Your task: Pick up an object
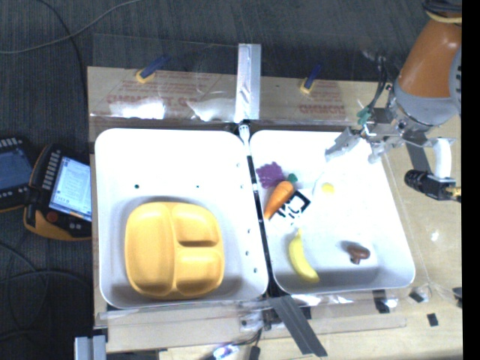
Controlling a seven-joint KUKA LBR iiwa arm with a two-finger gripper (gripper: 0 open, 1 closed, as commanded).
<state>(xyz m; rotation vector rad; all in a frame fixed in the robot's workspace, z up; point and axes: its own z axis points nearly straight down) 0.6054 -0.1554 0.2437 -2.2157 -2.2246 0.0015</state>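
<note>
Dark carpet surrounds the bench; right bin (390,223) at centre-right holds a carrot (279,196), banana (301,259), purple item (269,173) and a small brown object (358,253), hard to identify. Gripper (360,144) hangs over that bin's upper right edge, fingers spread, nothing between them. Arm (433,66) is cut off at frame's upper right.

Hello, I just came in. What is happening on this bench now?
A robot arm reaches in from the right, and its gripper is above the far right corner of the right bin, with nothing between its fingers. In that bin lie a carrot, a purple toy, a banana and a small brown object. The left bin has a yellow tray.
</note>
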